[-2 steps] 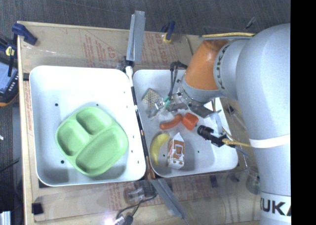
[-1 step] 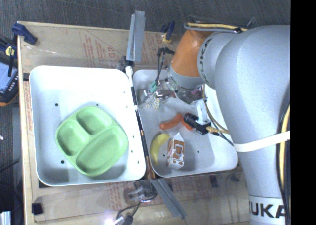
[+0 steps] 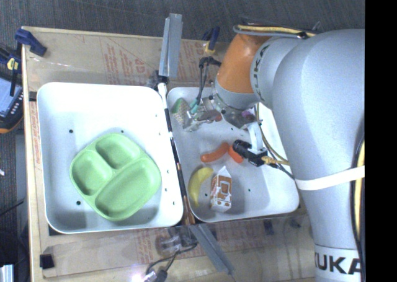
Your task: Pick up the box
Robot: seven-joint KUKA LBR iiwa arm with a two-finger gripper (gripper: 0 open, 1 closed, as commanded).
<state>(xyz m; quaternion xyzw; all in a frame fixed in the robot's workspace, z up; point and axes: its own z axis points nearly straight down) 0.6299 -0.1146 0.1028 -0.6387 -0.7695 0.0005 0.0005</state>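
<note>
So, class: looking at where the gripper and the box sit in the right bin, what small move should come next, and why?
Probably shift the gripper toward the near side of the right bin, to hang over the box. The gripper sits at the bin's far left corner, while the box lies apart from it by the near wall, beside the banana.

I see two bins side by side on the tabletop [image 3: 93,57]. The left bin [image 3: 56,101] holds a divided plate [image 3: 116,176] toward its near side. In the right bin [image 3: 282,197], the box [image 3: 221,191] lies at the near edge, with a banana [image 3: 198,186] touching its left side. A carrot [image 3: 214,153] lies just behind the box, near the bin's middle. The gripper [image 3: 192,115] reaches into the right bin's far left corner, beside the wall between the bins, well apart from the box.
</note>
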